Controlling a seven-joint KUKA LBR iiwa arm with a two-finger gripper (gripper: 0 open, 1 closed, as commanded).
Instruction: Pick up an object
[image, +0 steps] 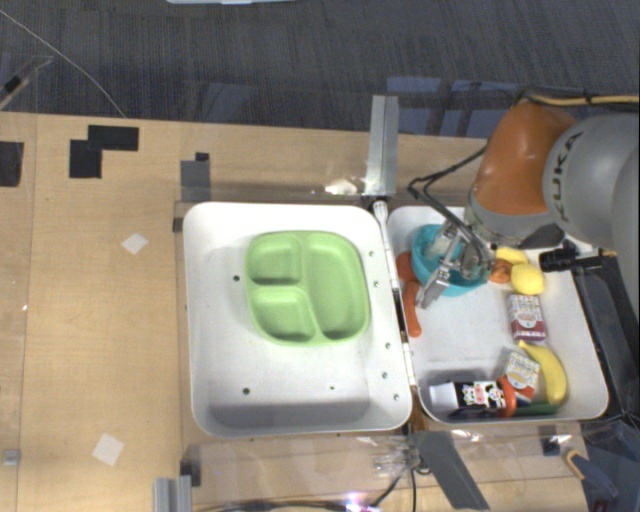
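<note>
**Hand low over the blue bowl in the right bin**

Where the arm (560, 170) crosses in from the right, its grey bulk and orange band hide the far right corner of the right bin (590, 400), and the arm itself is cut off by the edge. The hand (450, 265) sits low over a blue bowl (440, 262), and its metal parts blur into the bowl's rim; I cannot tell how far it is open, nor whether it has hold of anything. An orange sausage-shaped piece (409, 300) lies along the bin's left wall, its upper end tucked behind the bowl. Just right of the hand a small yellow lump (528, 280), rounded like a lemon, lies half under the arm. Below it is a flat printed packet (527, 318), its lettering too small to read, then a curved banana (549, 372) with another packet (520, 370) against it. A dark box (478, 396) lies at the near wall, partly hidden by the rim.

The left bin (215, 330) is smooth white plastic with rounded corners and holds a glossy green tray (305, 285) split into three wells. Both bins rest on a pale wooden table (90, 330) marked with black blocks (100, 148).
</note>
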